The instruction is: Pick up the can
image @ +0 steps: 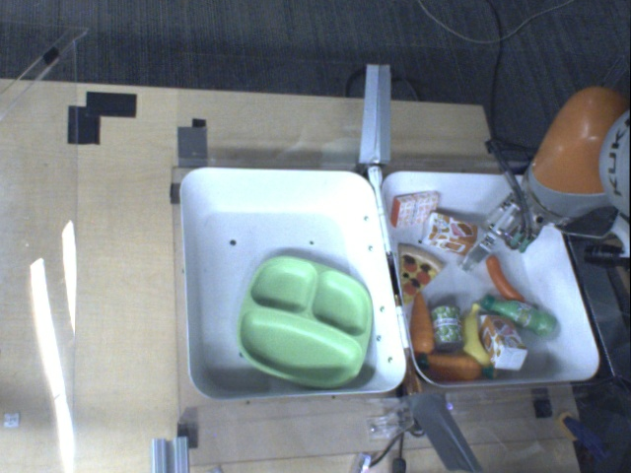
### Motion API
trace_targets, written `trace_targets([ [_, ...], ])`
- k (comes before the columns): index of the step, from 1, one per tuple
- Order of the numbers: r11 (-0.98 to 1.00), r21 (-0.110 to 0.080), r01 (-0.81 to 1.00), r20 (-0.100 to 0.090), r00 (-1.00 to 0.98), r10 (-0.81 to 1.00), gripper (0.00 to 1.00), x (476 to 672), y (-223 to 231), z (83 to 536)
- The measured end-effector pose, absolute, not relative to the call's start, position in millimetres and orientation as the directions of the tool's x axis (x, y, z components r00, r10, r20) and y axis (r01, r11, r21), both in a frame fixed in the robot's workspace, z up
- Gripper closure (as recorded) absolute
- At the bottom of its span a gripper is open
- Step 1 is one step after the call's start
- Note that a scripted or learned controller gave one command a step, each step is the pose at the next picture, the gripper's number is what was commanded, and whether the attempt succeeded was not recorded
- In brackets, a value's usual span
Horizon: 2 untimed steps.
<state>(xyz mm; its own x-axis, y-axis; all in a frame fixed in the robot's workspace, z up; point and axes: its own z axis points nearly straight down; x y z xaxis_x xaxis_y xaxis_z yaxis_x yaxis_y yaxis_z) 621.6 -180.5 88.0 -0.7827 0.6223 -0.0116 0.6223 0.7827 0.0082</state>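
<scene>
The can (447, 326) is small, with a green label and a silver top. It stands in the front half of the right bin (577, 294), between a carrot (422, 323) and a banana (475, 333). My gripper (485, 246) hangs over the bin's back half, up and to the right of the can and well apart from it. It points down-left, beside a snack packet (452, 233) and above an orange sausage (503, 280). Nothing hangs from it.
Crowding the can in the right bin are a pizza slice (418, 269), a red packet (414, 208), a green bottle (520, 315), a printed packet (503, 343) and an orange vegetable (454, 367). In the left bin (212, 264) lies a green divided plate (309, 318).
</scene>
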Motion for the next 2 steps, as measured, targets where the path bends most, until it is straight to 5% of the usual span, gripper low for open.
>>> trace_targets([
  [1, 0.717, 0.010, 0.697, -0.010, -0.717, 0.697, 0.00, 579.8, -104.3, 88.8],
  [2, 0.751, 0.004, 0.660, -0.005, -0.751, 0.660, 0.00, 524.8, -122.3, 234.2],
])
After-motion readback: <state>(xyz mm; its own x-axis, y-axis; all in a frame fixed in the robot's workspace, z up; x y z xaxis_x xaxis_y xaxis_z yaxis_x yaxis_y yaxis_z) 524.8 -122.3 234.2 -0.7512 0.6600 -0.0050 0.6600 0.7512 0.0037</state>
